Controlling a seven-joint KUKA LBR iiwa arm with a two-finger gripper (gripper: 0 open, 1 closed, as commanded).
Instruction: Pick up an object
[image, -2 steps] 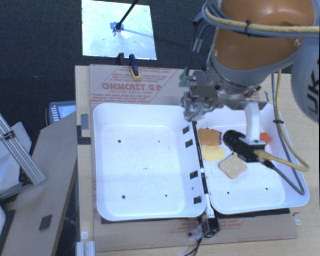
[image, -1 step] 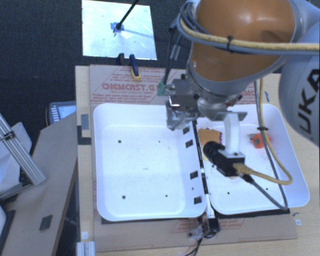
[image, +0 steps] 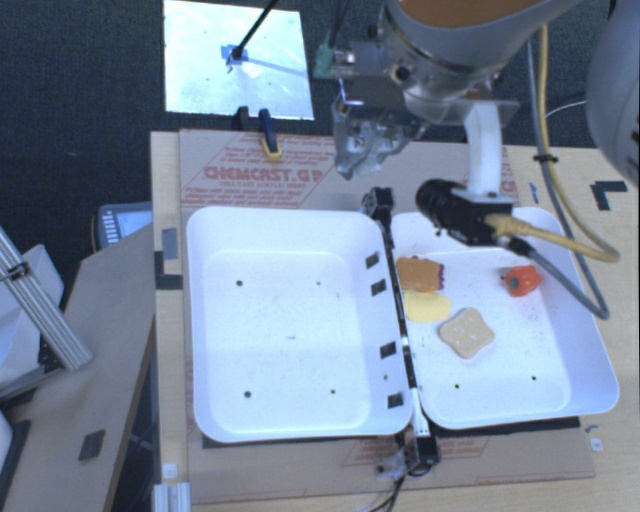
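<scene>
The right bin (image: 585, 375) holds several small toy foods. An orange-brown square piece (image: 420, 273) lies near its left wall, with a flat yellow piece (image: 428, 307) just in front of it. A beige toast slice (image: 466, 332) sits a little further forward. A small red-orange item with a green tip (image: 521, 280) lies toward the right side. My gripper (image: 358, 160) hangs high over the cardboard behind the bins, above the back end of the divider and well apart from all the pieces. Nothing shows in it.
The left bin (image: 200, 330) sits beside the right one, joined by a black-clipped divider (image: 392, 300). Printed cardboard (image: 250, 172) lies behind the bins, with a yellow-and-blue clamp (image: 269, 135) on it. A yellow cable (image: 570, 245) crosses the right bin's back corner.
</scene>
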